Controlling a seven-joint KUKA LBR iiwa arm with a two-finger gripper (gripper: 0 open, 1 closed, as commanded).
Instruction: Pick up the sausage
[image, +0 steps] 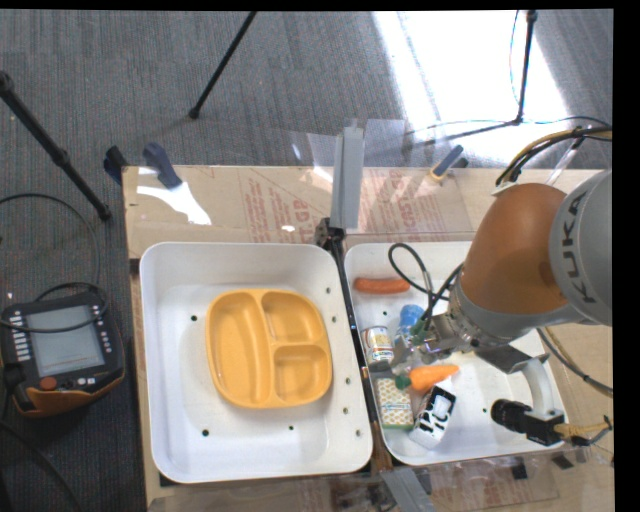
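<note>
The sausage (381, 285), a short orange-red link, lies near the far left corner of the right bin (452, 250). My gripper (428, 338) hangs low over the middle of that bin, below the arm's orange band (512, 262). It is about a hand's width to the near right of the sausage and apart from it. It sits just above a carrot (434, 376) and beside a small blue object (411, 316). The wrist hides much of the gripper.
A small can (378, 345), a patterned box (394, 402) and a black-and-white pack (433, 415) crowd the right bin's left side. The left bin (170, 300) holds a yellow divided plate (268, 346). A black cable (408, 262) loops near the sausage.
</note>
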